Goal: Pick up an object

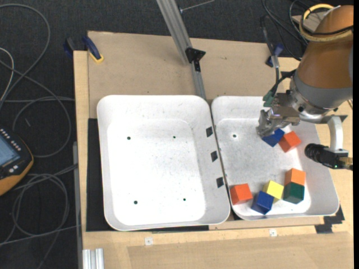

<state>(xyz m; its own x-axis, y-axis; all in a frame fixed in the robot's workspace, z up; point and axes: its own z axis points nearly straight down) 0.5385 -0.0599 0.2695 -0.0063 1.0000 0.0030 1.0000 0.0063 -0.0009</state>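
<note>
Over right bin (pixel 224 116), claw (pixel 271 125) touches blue block (pixel 273 137); opening, grip unclear.

My hand (pixel 273 129) hangs over the right bin (pixel 247 144), above two blocks (pixel 282 139). Five more blocks (pixel 271 191) cluster at that bin's near edge. The left bin (pixel 154 161) sits beside it.

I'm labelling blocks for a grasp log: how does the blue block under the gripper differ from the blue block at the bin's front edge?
The blue block under the gripper lies beside one orange block; the front blue block sits against a yellow block, far from the gripper. Both are blue, in the right bin.
</note>
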